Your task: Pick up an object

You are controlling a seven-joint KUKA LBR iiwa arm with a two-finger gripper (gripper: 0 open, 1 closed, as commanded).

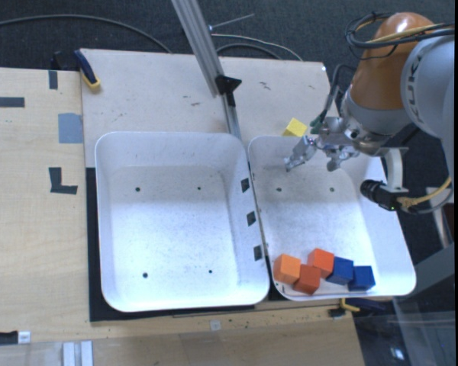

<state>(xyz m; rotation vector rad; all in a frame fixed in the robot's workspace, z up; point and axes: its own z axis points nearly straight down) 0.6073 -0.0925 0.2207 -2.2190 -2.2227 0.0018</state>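
Arm: the grey arm (412, 75) comes in from the right, its orange band bulging above the wrist, and hangs over the far end of the right bin.
Jaws (314, 161): two metal fingers (298, 158) point down and leftward, standing apart with a plain gap between them and nothing caught in it; they hang above the bin floor near its far rim.
Yellow block (295, 128): a small bright yellow cube, tilted on a corner, sits on the surface just beyond the far rim of the right bin, close to the fingers but apart from them.
Right bin (320, 204): a shallow white tray, speckled grey on its floor, with its load bunched at the near end.
Orange blocks (305, 269): three small cubes huddle together, a lighter orange one at the left, two redder ones beside and below it, edges touching.
Blue blocks (351, 273): two deep blue cubes lie just right of the orange ones, touching them and each other, against the near rim.
Left bin (168, 212): the same white tray, side by side with the right one.
Surface (145, 90): pale board, with a yellow-and-blue clamp (86, 69) at its far left corner and a slanted metal rail (202, 44) rising behind the bins.
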